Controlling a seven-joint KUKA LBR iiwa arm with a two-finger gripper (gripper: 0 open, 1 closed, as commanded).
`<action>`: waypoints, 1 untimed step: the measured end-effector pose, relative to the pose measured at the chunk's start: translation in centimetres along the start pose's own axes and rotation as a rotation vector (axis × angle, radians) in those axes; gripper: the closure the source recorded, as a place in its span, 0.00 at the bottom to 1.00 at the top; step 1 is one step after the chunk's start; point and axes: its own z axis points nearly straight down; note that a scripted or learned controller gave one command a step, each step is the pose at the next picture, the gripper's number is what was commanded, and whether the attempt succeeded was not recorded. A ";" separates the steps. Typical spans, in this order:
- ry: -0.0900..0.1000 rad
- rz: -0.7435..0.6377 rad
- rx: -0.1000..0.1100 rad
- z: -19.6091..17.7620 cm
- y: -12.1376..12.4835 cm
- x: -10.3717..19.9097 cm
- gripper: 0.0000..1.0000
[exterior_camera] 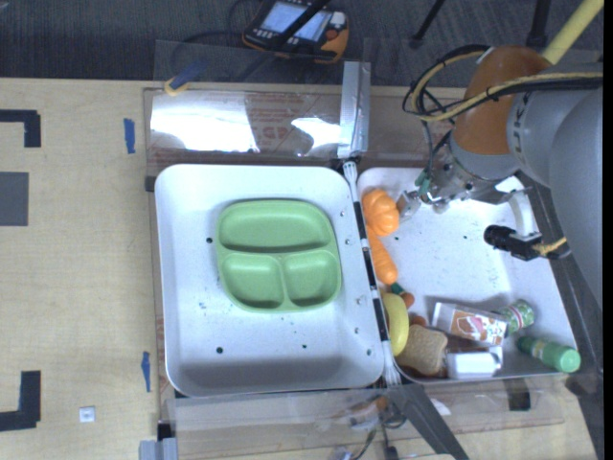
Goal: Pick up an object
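The grey arm comes in from three o'clock, its orange band high at one o'clock, and bends down over the far part of the right bin (536, 377). The gripper (433, 192) hangs just above the bin floor near its far-left corner; whether it is open or closed cannot be told, and nothing shows in its grasp.

Nearest, along the right bin's six o'clock rim, lie one brown lump (424, 350), one white box (471, 363), one green bottle (549, 354) and one printed packet (471, 324). Against the left wall run one yellow piece (396, 319), then one carrot (384, 260), then one orange pumpkin-shaped toy (380, 213) at ten o'clock, just beside the gripper. The bin's middle floor is bare.

The left bin (182, 286) carries one green divided tray (279, 253), three compartments, well apart from every wall.
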 end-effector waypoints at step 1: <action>0.003 -0.004 -0.007 -0.9 0.4 0.3 1.00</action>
